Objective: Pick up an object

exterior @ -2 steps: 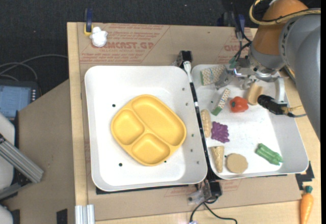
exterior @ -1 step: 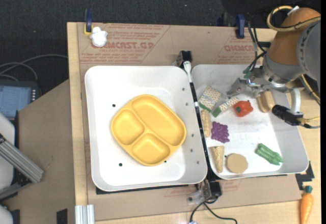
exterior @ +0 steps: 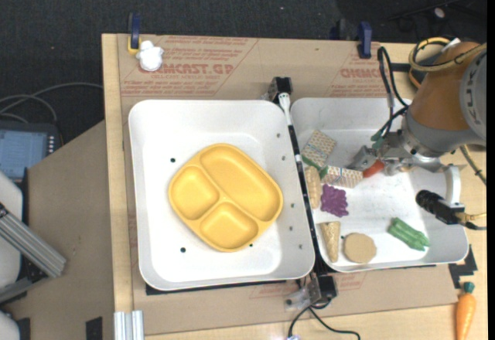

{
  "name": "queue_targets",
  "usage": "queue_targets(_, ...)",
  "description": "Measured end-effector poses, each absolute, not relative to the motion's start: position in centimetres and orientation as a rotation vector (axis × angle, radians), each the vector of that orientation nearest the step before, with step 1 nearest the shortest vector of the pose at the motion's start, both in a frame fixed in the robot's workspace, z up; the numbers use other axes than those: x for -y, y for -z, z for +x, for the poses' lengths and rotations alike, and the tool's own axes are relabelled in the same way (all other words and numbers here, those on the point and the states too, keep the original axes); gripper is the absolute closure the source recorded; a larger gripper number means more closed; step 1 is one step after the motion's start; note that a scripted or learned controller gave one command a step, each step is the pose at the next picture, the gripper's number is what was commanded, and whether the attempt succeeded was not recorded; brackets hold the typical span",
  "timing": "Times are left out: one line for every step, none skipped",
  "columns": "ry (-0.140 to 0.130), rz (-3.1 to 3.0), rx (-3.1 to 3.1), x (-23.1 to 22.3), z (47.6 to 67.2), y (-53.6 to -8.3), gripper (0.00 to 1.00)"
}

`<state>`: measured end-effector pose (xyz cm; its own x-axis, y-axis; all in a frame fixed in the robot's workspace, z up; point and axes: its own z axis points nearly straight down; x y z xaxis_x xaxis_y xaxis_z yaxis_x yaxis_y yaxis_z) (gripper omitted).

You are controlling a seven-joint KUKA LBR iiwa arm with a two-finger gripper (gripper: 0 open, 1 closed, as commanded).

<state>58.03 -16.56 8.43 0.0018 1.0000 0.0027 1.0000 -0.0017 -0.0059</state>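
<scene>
**Reached Into the Right Bin, Low Over a Small Red Piece**

Came in from the right edge of the right bin (exterior: 456, 253), with the gripper (exterior: 377, 159) down near the middle of that bin, toward its back wall. Could not tell how far apart the tips stood; too small and too crowded by wrist hardware. Saw a small red-orange piece (exterior: 373, 170) lying just at the tips, touching or nearly so; could not confirm it was held.

Judged that piece light, stiff and probably smooth plastic, so likely to slip or skitter if pinched off-centre. Best taken across its narrow width, squarely at the middle.

Noted other candidates on the bin floor: a patterned block (exterior: 319, 147) near the back left corner, a wafer-like bar (exterior: 341, 176) beside it, a purple grape cluster (exterior: 334, 199) along the left wall, a cone (exterior: 330, 239) and a round tan cookie (exterior: 359, 248) by the front edge, a green piece (exterior: 407, 233) toward the front right corner. Judged all light toy food; the cluster bumpy and easier to grip, the cookie flat and hard to get under.

Left bin (exterior: 147, 199) carried a yellow divided plate (exterior: 224, 196), roughly central.
</scene>
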Motion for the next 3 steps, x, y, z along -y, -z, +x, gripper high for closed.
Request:
queue_targets(0.003,-2.22,2.226,18.3,63.5,-8.5,0.0)
queue_targets(-0.003,-2.215,2.218,13.3,56.0,-8.4,0.0)
queue_targets(0.002,-2.225,2.226,17.5,63.4,-8.6,0.0)
